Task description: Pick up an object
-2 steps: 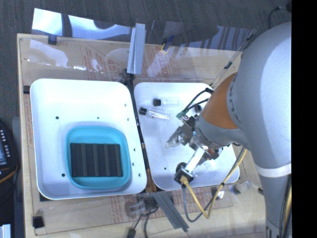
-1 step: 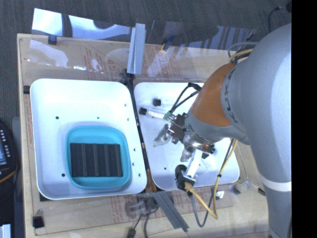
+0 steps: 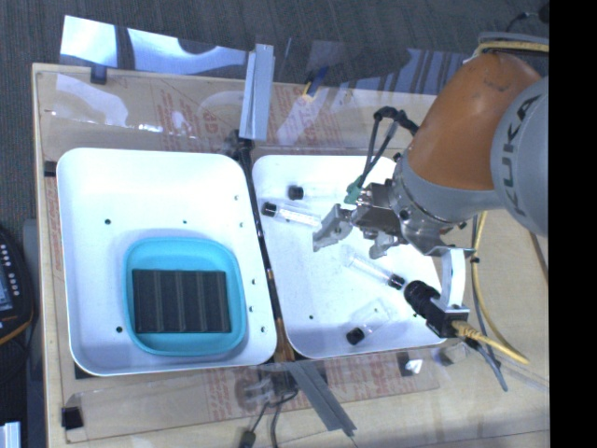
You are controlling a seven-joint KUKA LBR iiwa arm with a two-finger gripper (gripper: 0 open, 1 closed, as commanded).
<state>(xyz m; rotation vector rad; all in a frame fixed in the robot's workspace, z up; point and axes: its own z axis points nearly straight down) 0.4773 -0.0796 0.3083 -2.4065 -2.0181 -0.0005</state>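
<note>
Over the right bin [image 3: 308,339], the claw [image 3: 354,236] hangs with fingers spread and nothing between them, a clear syringe [image 3: 287,215] just left of it, and "KU" legible on the arm [image 3: 508,171].

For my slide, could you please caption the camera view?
KUKA arm's tool hovers over the right bin among small clear tubes; a blue tray sits in the left bin.

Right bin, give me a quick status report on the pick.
End effector above right bin, nothing seen between its fingers. Syringe lying loose just left of it. Blue tray in left bin.
</note>
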